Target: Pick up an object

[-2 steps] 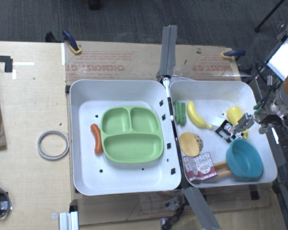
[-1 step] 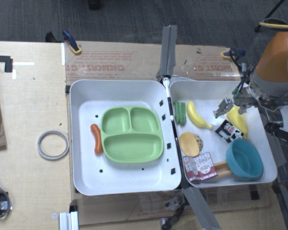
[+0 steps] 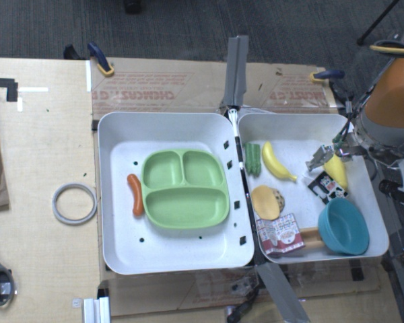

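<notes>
The gripper (image 3: 326, 157) sits low in the right-hand bin (image 3: 303, 123), near its right wall, with the grey arm and its orange band coming in from that side. Something yellow (image 3: 337, 170), tapered and small, lies right at the gripper's tip, touching or nearly touching the metal. Whether it is pinched or merely lying against the gripper cannot be told from this angle. So, as I judge it, the pick is at the grasp stage at best: the gripper is down among the objects, but nothing is clearly lifted clear of the bin floor, and the whole raise is left to do.

Taking that yellow piece as the landmark: a small black-and-white box (image 3: 326, 186) lies just below it, almost touching. Below that again stands a teal bowl (image 3: 344, 227), upright, with a wooden handle poking out from its left side. A banana (image 3: 277, 162) lies to the left of the yellow piece, well apart from it, and a green vegetable (image 3: 253, 159) lies further left still, against the bin's left wall. A tan bun-like item (image 3: 266, 202) sits down and to the left, with a red-and-white packet (image 3: 281, 233) beyond it.

The left-hand bin (image 3: 114, 200) holds a green divided plate (image 3: 186, 189) and an orange sausage-like toy (image 3: 136, 194) just beside the plate's left edge; both are far from the gripper. A grey ring (image 3: 75, 202) rests on the table (image 3: 34, 147) outside the bins.
</notes>
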Available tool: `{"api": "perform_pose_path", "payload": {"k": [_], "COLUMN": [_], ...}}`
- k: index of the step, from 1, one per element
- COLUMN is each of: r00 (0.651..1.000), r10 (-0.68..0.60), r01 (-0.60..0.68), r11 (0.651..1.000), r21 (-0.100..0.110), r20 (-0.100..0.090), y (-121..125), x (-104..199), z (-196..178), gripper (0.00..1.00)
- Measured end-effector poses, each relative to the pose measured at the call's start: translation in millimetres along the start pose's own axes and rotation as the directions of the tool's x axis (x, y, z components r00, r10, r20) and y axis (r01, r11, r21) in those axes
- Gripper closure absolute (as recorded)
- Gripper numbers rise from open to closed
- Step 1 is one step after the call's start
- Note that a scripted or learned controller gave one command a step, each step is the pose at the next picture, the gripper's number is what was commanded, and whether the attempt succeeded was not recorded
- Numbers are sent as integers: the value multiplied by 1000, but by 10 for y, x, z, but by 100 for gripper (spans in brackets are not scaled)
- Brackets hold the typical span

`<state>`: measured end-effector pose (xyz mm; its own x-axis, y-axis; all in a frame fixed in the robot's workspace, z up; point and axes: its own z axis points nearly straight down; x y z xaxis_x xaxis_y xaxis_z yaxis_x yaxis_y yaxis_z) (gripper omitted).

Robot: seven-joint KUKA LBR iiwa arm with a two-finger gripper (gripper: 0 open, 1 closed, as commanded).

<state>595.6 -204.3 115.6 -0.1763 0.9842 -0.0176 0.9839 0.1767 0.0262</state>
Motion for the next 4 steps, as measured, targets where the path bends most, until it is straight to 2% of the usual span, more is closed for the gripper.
{"api": "perform_pose_path", "payload": {"k": [1, 2, 3, 4], "r00": [1000, 987, 987, 963], "r10": [0, 161, 160, 268], "r01": [0, -160, -160, -267], "r11": [1000, 987, 987, 963], "r21": [0, 23, 24, 36], "r20": [0, -18, -13, -10], "y": [-1, 34, 27, 88], "x": [0, -49, -69, 4], "z": [1, 214, 127, 254], "gripper": [0, 0, 100, 100]}}
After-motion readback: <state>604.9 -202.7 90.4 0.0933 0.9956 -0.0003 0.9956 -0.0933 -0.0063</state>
